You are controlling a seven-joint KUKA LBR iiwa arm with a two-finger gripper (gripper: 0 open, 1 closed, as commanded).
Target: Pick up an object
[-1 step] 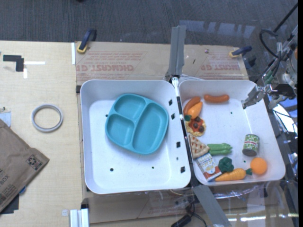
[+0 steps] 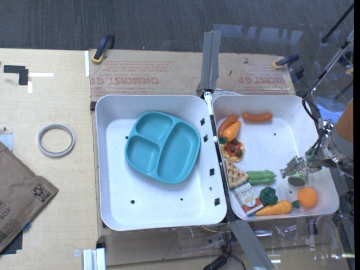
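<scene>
1. I see the arm [image 2: 344, 129] coming in from the right edge of the camera view, and little of it shows there.
2. An orange patch of the arm sits at the frame's edge, with grey wrist hardware just below it.
3. The gripper [image 2: 296, 170] reaches leftward and down from the wrist, low over the right bin's right side.
4. The metal gripper parts are small and blurred here, so I cannot judge how they are set.

i see bright, even overhead light — soft shadows inside both white bins [image 2: 107, 167], slight blur at the right edge.
</scene>
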